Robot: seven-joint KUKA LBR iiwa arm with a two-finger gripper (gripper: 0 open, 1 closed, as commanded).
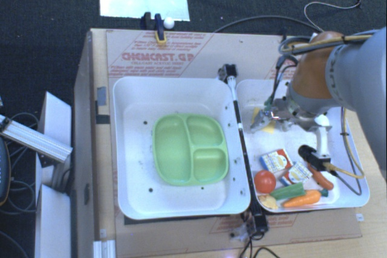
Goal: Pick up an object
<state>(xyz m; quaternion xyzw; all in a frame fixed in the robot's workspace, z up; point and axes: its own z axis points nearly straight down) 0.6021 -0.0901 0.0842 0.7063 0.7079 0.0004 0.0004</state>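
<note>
Lying beside the carrot, a round red tomato.

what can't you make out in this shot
- Gripper, camera view: fingers too small and blurred to read.
- Yellow item by it: partly covered by the gripper.
- Right bin: upper part hidden under the arm.
- Two small boxes: print too small.

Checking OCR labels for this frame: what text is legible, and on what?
"CHEMCAST GP", red print on the brown protective sheet at the back of the bench.
Smaller red lines above and below it: too blurred to read.
Small printed packets in the right bin: print too small to read.
</note>
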